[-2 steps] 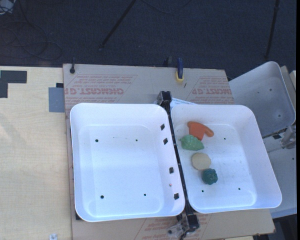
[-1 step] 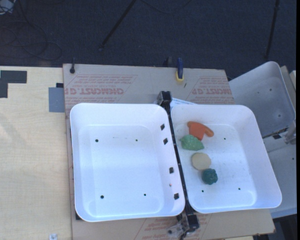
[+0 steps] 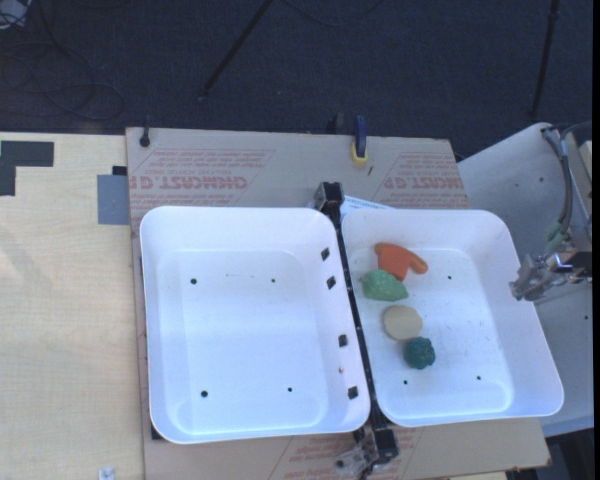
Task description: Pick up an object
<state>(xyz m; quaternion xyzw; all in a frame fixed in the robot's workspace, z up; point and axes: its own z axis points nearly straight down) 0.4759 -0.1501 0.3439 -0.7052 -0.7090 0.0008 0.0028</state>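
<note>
Basically, we saw four candidates bunched in the right bin point(image 3: 480, 393) by the divider: orange piece point(image 3: 400, 259), green lump point(image 3: 383, 286), tan disc point(image 3: 402, 321), teal ball point(image 3: 418, 353). Left bin point(image 3: 170, 388) held nothing. Both bins sat on cardboard point(image 3: 230, 176) over the tabletop point(image 3: 50, 318), dark floor behind. Gripper state: we couldn't tell.

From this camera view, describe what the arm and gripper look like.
Little of the arm is in frame. At the right edge, a small grey metallic gripper with a shiny finish juts out beside the right bin. Thin curved cables or rods rise above it. There is a small orange fleck by the edge; no markings are legible.
</note>
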